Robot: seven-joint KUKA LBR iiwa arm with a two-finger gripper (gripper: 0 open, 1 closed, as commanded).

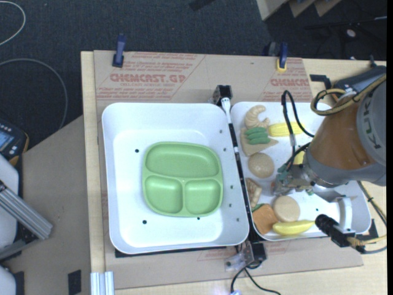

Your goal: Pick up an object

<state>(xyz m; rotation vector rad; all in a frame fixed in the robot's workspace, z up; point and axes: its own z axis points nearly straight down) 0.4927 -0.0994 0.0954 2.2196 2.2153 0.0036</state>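
Banana (292, 227) at right bin (362, 223) front; tool (286, 180) opening unclear; board (147, 72) print reads "CHEMCAST GP".

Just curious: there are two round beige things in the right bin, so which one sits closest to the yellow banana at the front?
The lower round beige piece, resting right above the banana; the other lies farther back.

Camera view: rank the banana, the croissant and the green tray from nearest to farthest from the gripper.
1. Banana: in the right bin, just below the gripper.
2. Croissant: at the top of the same bin, above the gripper.
3. Green tray: in the left bin, far to the gripper's left.
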